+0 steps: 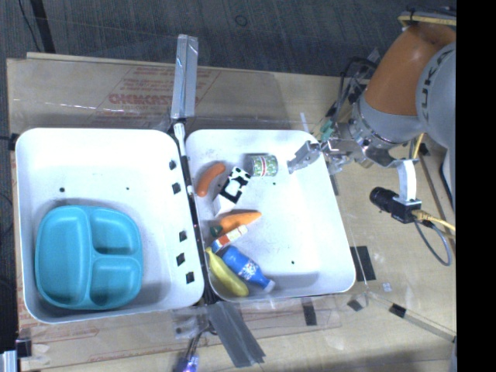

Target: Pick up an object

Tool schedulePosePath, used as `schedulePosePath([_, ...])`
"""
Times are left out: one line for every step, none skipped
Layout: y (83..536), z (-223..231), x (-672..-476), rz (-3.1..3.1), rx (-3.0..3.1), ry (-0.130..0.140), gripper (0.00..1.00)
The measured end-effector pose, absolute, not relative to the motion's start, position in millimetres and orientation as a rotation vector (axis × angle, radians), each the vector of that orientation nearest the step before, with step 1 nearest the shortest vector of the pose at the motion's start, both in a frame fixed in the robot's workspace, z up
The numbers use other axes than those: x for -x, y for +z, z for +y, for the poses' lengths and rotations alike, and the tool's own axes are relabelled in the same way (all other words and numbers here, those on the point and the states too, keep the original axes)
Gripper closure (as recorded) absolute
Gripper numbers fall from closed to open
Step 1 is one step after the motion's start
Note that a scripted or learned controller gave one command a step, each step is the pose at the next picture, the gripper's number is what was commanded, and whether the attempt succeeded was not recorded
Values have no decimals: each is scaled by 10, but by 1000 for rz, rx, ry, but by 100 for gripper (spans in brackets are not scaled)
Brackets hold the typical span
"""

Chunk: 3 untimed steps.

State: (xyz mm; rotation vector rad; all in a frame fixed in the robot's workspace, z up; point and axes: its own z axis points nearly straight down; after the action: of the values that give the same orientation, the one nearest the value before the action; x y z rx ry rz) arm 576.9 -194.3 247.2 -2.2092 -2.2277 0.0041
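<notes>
Claw (304,155) hangs over the right bin's (325,231) upper right corner, too blurred to tell its grip, nearest a small green can (262,165). Sausage (208,178), carrot (236,221), banana (225,276) and blue-labelled bottle (246,268) crowd the bin's left wall, overlapping; a teal divided tray (89,256) fills the left bin (46,161).

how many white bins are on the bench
2. The left bin holds a blue tray; the right bin holds the small items.
</notes>
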Motion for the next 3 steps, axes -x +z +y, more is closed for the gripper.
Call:
schedulePosePath([1157,-1592,-5927,-2235,2201,6,0])
schedulePosePath([957,-1598,-6565,-2335,2107,-2,0])
schedulePosePath([1068,-1585,-6574,-2342,2099,-2,100])
